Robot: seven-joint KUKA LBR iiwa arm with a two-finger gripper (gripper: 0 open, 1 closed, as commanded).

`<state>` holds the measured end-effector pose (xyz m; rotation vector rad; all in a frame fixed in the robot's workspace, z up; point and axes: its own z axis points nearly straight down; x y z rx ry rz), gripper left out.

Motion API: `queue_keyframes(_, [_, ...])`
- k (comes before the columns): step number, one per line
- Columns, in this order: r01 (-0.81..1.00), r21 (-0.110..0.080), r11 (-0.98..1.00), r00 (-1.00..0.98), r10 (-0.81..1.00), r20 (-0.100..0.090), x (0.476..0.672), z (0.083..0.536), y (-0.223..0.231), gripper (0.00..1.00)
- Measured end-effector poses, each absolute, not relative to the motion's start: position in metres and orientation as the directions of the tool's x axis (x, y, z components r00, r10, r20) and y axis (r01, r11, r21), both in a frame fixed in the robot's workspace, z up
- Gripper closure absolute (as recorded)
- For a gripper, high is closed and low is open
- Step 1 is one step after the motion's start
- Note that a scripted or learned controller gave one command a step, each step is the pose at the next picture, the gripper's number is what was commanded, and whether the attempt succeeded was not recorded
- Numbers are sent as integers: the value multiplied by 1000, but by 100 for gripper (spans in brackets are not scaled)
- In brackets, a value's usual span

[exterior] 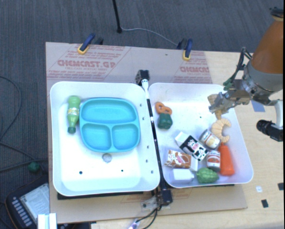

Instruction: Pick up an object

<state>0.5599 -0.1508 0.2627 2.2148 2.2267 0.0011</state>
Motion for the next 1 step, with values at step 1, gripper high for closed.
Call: queue_keyframes(1, [1000,-3,1,-1,1000,0,513,197,-108,100])
